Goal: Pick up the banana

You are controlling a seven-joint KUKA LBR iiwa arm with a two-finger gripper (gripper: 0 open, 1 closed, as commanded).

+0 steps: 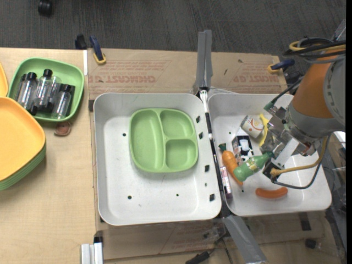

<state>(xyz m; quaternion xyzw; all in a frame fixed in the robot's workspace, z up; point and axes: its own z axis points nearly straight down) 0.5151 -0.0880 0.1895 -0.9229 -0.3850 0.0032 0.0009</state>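
The banana (267, 130) shows as a thin yellow strip in the right bin (308, 202), partly hidden under the arm's wrist. My gripper (275, 144) hangs low over the bin, just right of the banana and very close to it. Whether anything is held cannot be made out from this angle. The grey arm with its orange band (319, 87) reaches in from the right.
Around the banana lie a white cup (253, 125), a black-and-white packet (242, 146), a carrot (229, 161), a green bottle (250, 166) and an orange sausage (271, 192). A green divided plate (163, 140) lies in the left bin (110, 191).
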